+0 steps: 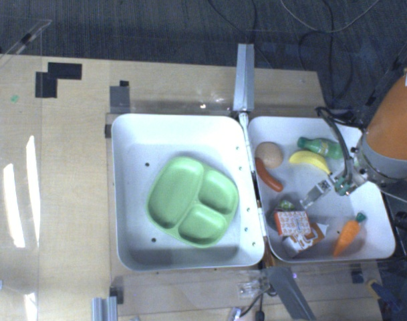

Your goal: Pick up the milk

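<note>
Lowest in the right bin (383, 246), the milk (296, 227) lies near the front wall, a carrot (346, 237) to its right with open floor between. Just above it hangs the gripper (315, 194); whether it is spread or pressed together I cannot tell. Behind crowd a sausage (268, 176), egg (270, 154), banana (310, 160) and green bottle (321, 146). A green divided plate (193, 199) lies in the left bin (129, 146).

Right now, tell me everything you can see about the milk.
The milk is a small carton with a red, white and orange print. It lies on its side near the front of the right bin, tilted. Something grey and white pokes out beneath its lower edge. The gripper hovers just above and right of it, not holding it.
</note>
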Available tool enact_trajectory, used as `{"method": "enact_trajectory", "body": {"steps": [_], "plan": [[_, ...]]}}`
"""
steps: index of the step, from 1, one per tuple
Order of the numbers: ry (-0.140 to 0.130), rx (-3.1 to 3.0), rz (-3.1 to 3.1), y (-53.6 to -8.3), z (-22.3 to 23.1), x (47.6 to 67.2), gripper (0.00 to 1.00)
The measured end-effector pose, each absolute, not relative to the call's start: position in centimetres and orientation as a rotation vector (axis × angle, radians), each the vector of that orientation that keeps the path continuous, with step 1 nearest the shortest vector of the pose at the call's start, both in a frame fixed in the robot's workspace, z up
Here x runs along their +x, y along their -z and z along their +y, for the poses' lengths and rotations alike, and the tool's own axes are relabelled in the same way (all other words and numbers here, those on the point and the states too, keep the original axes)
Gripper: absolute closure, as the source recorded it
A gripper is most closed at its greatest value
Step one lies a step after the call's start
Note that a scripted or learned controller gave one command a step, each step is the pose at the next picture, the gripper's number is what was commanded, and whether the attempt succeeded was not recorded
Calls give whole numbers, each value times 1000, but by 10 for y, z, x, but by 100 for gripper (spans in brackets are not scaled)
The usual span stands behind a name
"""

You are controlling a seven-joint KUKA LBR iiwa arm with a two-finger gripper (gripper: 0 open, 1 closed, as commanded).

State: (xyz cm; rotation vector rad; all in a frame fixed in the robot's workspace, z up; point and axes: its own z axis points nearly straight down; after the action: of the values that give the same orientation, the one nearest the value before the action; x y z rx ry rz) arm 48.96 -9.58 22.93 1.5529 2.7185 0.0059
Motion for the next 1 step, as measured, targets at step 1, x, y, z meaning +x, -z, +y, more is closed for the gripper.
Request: {"method": "enact_trajectory", "body": {"steps": [1], "plan": [[-3, 975, 2982, -152, -93, 488, 0]]}}
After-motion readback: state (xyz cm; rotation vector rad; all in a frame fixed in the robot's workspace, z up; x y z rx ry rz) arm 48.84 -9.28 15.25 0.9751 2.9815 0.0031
